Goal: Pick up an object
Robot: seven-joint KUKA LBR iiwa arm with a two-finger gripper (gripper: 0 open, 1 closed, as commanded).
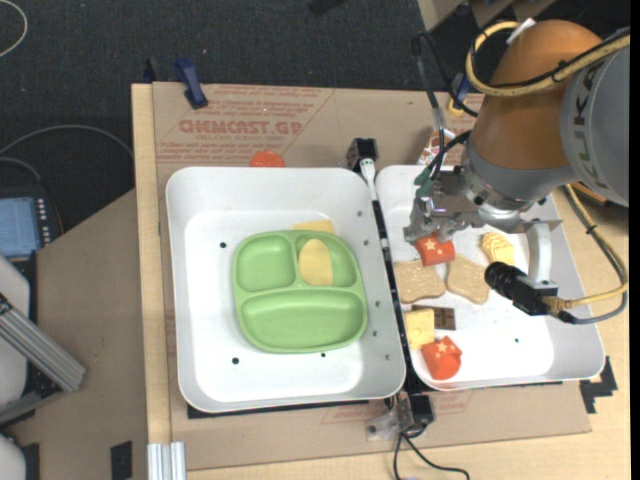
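The arm reaches in from the right edge of the tabletop and hangs over the far part of the right bin, its orange band topmost and the grey wrist pointing down. This looks like the reaching step of the pick: the gripper sits low over the bin's far left part, just above a red block with a star. Whether it is apart, together or clamped on anything I cannot tell, since the wrist hides it from above.

The left bin holds a green plate with a pale yellow piece in its far right compartment.

In the right bin, the likely targets lie close together: the red block, touching or just beside two tan biscuits toward the near side, a yellow piece to its right, a yellow-and-brown block, and a red piece near the bin's near edge.

Judging from this, the next move calls for a straight descent onto the red block and a firm closing, without nudging the biscuits beside it.
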